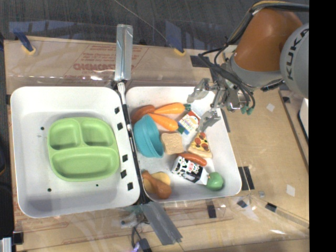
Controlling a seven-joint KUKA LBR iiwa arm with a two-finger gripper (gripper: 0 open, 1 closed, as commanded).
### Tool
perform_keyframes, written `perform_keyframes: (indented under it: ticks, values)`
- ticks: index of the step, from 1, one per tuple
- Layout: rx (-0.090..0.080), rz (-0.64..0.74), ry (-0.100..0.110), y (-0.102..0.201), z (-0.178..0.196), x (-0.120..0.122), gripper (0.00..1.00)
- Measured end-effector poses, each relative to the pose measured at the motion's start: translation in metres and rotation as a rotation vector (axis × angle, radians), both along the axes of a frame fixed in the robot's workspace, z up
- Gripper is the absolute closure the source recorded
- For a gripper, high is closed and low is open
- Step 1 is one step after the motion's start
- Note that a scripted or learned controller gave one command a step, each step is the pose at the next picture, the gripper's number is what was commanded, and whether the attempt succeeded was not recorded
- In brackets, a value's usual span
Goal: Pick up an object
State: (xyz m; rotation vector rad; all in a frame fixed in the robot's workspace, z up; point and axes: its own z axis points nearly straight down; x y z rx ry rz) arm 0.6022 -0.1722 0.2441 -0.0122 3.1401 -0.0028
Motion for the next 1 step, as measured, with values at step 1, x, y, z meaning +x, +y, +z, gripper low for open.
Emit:
perform_keyframes:
  ticks: [1]
  values:
    - [0.002,-0.355,0.004,0.0022,-0.0929,0.054,0.0]
